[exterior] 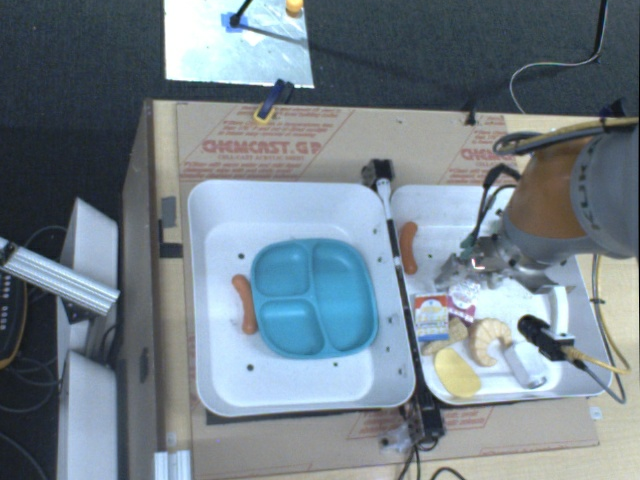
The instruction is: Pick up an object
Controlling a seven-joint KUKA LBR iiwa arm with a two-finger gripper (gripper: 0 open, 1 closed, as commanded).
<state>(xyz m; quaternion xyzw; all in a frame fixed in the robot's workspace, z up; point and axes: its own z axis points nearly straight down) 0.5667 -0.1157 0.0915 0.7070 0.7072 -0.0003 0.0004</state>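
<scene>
- the gripper [468, 265] sits low inside the right bin [440, 196], above the heap of small goods, which i read as the approach for a pick.
- i cannot tell whether its jaws stand apart or together; the wrist body hides them from this slanted view, and nothing shows between them.
- no one object is named, so any will do. nearest the gripper is a crinkled wrapper [466, 294], just below it, with a small carton [432, 318] beside that.
- a croissant [487, 340] and a yellow disc [455, 373] lie closer to the front wall, touching or nearly touching their neighbours.
- that crowding is the risk, i judge: a descent there may land on two things or push them aside.
- the orange sausage [408, 246] lies alone along the bin's left wall, well clear of the heap, so it looks the cleaner target, though the wall leaves little room on that side.
- the left bin [230, 193] holds a blue plate [312, 298] with a second sausage [245, 303] just beside its left edge, well apart from the gripper.
</scene>
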